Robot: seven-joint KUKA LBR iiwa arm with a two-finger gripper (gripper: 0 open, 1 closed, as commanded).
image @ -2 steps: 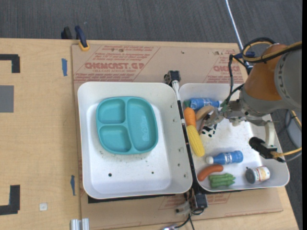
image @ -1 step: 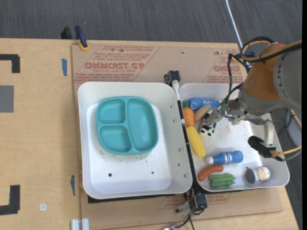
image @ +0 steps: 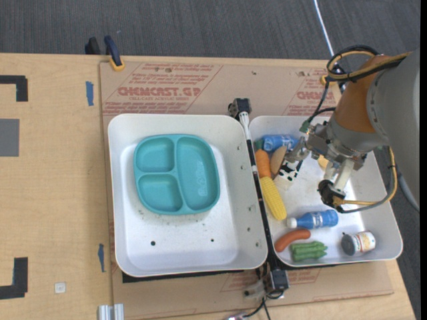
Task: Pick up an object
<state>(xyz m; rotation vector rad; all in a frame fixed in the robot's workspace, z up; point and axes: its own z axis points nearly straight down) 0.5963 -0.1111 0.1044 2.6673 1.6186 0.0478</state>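
1. Grey ribbed carpet [image: 200, 12] runs along the 12 o'clock edge of the camera view. Below it lies a pale wooden bench [image: 53, 179] topped with a flat sheet of printed brown cardboard [image: 173, 85].
2. On the cardboard, the left bin [image: 193, 245] is a shallow, glossy white tray with rounded corners. A smooth teal plate [image: 177, 174] with three compartments sits toward its 11 o'clock corner.
3. The right bin [image: 373, 209] touches the left one along its 9 o'clock wall.
4. The grey arm enters from 3 o'clock. Its gripper [image: 293, 155] hangs over the right bin's 10 o'clock area, and whether it is spread or closed cannot be told. Nothing can be seen in its grasp.
5. A small black-and-white patterned piece [image: 287, 172] lies just beside the gripper, at its 6 o'clock.
6. Along the bin's 9 o'clock wall lie a tapered orange carrot [image: 264, 164] and a knobbly yellow corn cob [image: 273, 197]. A blue packet [image: 277, 142] lies at 11 o'clock.
7. Toward 6 o'clock lie a blue and white bottle [image: 318, 219] on its side, a smooth red sausage [image: 291, 239] and a bumpy green vegetable [image: 307, 251].
8. A small grey-lidded jar [image: 358, 243] lies at 5 o'clock.
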